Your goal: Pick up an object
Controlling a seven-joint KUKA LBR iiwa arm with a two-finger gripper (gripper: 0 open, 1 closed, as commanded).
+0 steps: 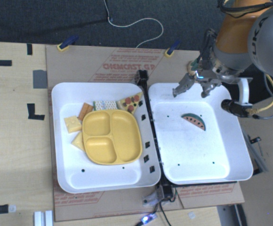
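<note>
My gripper [193, 89] hangs spread wide with nothing in it over the right bin [230, 166], above the watermelon slice [194, 121].

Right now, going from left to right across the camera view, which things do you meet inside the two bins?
Cracker pieces → yellow divided plate → watermelon slice, with the open gripper above it.
</note>
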